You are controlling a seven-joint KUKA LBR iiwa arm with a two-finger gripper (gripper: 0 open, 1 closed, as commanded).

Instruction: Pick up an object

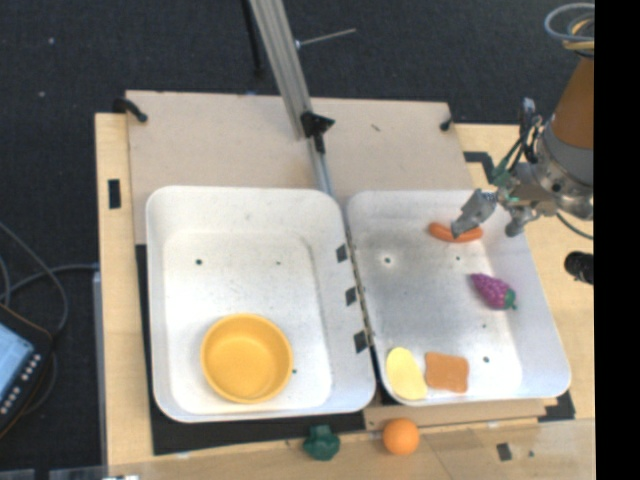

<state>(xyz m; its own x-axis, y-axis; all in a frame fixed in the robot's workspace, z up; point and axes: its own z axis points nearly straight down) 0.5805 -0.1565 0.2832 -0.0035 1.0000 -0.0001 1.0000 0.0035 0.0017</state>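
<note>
Pincer (492, 213) sits low at the upper right of the right bin (400, 223), reaching in from the right. Two fingers are spread apart: one grey finger (474, 212) angles down to the carrot (454, 233), the other hangs out near the bin's right rim. Pincer reads as open, nothing between the fingers. The near fingertip overlaps or just touches the carrot's right end; cannot tell which from this slant. The carrot lies flat on the bin floor, small and orange, running roughly left to right. Judgement: this is the approach or set-down onto the target, with no grasp made and no lift begun, so the task is at an early stage. Left to do: straddle the carrot, close, raise it off the floor. Further out in the same bin: purple grapes (493, 290) below the carrot and well apart from it, a yellow piece (404, 371) and an orange block (447, 371) side by side near the front rim. Left bin (180, 218) holds a yellow bowl (246, 356) at its front. On the tabletop (115, 268) in front of the bins, an orange ball (400, 436) and a green item (321, 443).
</note>
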